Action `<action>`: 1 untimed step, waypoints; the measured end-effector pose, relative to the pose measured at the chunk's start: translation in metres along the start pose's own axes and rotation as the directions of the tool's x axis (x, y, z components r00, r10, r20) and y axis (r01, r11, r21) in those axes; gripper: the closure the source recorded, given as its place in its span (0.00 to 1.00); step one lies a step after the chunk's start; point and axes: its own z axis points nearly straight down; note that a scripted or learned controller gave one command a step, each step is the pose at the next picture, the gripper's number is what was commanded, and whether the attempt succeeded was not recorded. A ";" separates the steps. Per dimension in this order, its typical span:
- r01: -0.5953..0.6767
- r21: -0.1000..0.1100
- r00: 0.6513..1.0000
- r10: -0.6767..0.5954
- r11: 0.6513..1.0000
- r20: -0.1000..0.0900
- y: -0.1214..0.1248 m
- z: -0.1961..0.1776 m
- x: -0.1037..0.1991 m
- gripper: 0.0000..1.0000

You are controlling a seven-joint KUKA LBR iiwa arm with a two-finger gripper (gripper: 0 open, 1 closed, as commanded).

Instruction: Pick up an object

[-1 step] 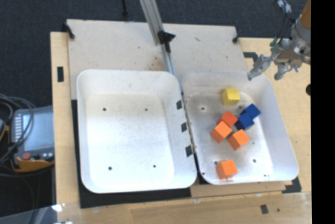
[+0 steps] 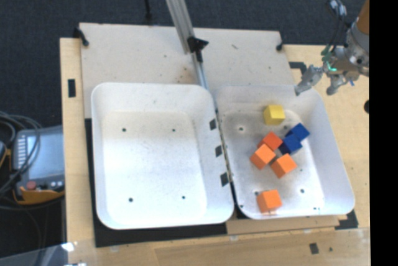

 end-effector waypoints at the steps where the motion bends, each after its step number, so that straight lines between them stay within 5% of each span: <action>1: -0.005 0.003 1.000 0.005 1.000 -0.001 -0.009 0.046 -0.001 0.00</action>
